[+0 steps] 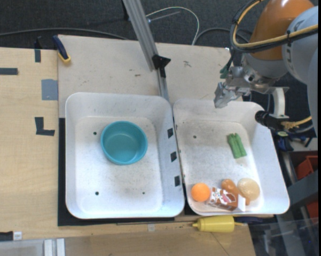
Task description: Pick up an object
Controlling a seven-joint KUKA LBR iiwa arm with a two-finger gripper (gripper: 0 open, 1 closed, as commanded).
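Observation:
My gripper hangs over the far rim of the right bin, with nothing seen between its fingers. A green block lies in that bin, some way in front of the gripper. At the bin's near edge sit an orange ball, a red and white packet, a small orange-brown piece and a pale round object. The left bin holds a teal bowl.
A yellow bottle lies on the bench just in front of the right bin. A metal pole slants up from between the bins. Cables run behind the bench. A yellow and blue clamp sits at the far left.

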